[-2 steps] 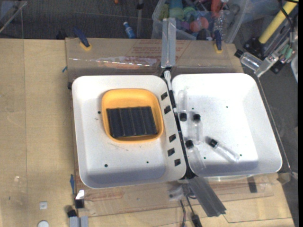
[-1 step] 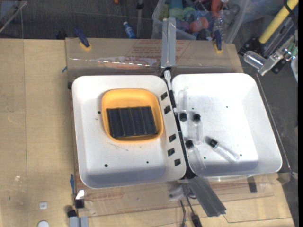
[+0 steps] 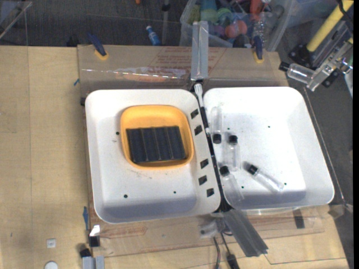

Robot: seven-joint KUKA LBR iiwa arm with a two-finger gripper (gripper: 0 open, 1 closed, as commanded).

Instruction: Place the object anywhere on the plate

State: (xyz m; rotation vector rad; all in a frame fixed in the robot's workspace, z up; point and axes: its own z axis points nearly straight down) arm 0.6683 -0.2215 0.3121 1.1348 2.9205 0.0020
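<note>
An orange square plate (image 3: 154, 111) rests in the left white bin (image 3: 140, 198), towards its back. A dark ribbed rectangular object (image 3: 156, 143) lies flat on the plate and covers most of its middle. In the right white bin (image 3: 275, 111) lie several small clear tubes with black caps: one (image 3: 231, 144) near the divider, another (image 3: 262, 175) slanting towards the front right, and a third (image 3: 224, 172) against the divider.
A ridge with black tabs (image 3: 202, 150) separates the two bins. A metal bracket (image 3: 314, 74) and a yellow tube (image 3: 330, 21) stand off the bench at the back right. A clear box of coloured toys (image 3: 235, 10) sits behind the bins.
</note>
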